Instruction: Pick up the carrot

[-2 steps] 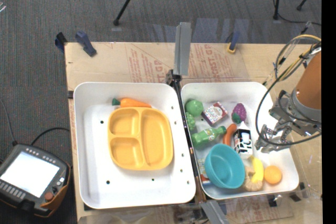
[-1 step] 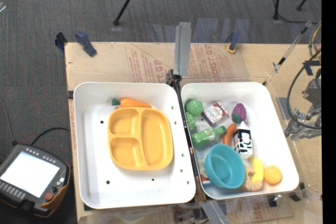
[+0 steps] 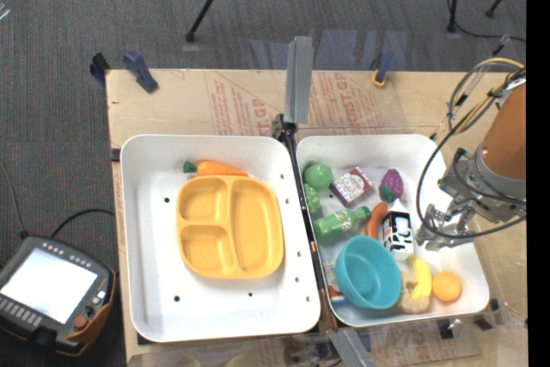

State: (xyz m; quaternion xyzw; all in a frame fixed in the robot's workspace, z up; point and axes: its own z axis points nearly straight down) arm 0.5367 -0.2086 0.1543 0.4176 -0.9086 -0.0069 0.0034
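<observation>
The gripper hangs over the right bin, near its right edge, and I cannot tell how it is set. It is well apart from the carrot, so the reach has not really begun. Near the front of the right bin sit a blue bowl, a banana and an orange. In the left bin lies a yellow plate. The carrot lies just behind the plate, touching its far rim, near the far edge of that bin. It lies flat, long way left to right, green top to the left, tip to the right. Next, I think the arm must cross to the left bin and come down over the carrot's middle.
</observation>
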